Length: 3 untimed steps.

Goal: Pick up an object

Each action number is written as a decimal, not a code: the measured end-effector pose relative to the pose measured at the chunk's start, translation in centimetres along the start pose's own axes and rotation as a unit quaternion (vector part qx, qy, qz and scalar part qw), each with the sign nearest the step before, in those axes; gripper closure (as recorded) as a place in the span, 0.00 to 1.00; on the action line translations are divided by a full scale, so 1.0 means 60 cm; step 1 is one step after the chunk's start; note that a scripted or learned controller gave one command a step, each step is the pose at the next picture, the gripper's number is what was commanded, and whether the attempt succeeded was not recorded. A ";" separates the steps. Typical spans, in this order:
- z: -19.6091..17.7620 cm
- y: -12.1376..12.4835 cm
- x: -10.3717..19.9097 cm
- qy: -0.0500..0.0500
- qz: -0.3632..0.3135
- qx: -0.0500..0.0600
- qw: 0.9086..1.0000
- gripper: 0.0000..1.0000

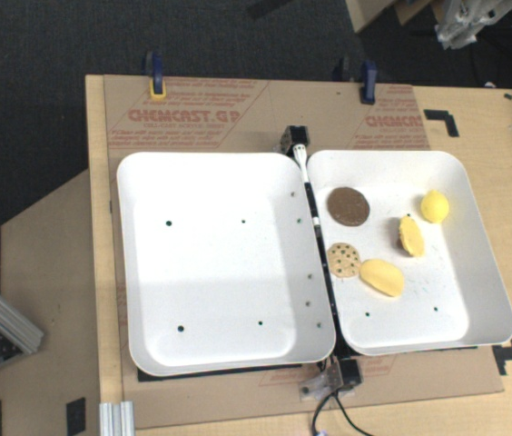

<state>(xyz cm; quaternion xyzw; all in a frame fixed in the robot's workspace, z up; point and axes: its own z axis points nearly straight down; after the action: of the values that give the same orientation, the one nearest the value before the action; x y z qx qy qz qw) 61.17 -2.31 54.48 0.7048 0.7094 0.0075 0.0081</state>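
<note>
The right white bin (474,280) holds several small items. A dark brown disc (349,205) lies near its left wall, with a pale chip cookie (343,260) just below it. A yellow oval piece (382,277) sits beside the cookie. Further right are a small yellow banana-like piece (410,236) and a round yellow lemon (434,206). My gripper (463,27) is a metallic shape at the top right corner, high above and behind the bench, far from every item.
The left white bin (211,262) sits beside the right one on a brown board (265,107) held by two blue clamps (156,69). An aluminium rail (2,316) runs along the lower left. A cable (333,407) trails off the front edge.
</note>
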 end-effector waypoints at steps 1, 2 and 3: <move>0.197 -0.069 0.089 0.001 0.000 0.018 1.000 1.00; 0.384 -0.096 0.255 0.001 -0.002 0.018 1.000 1.00; 0.288 0.051 0.373 0.003 0.000 0.005 1.000 1.00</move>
<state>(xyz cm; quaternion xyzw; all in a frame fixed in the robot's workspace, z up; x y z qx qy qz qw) 64.47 20.07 37.24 0.7047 0.7095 0.0057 0.0027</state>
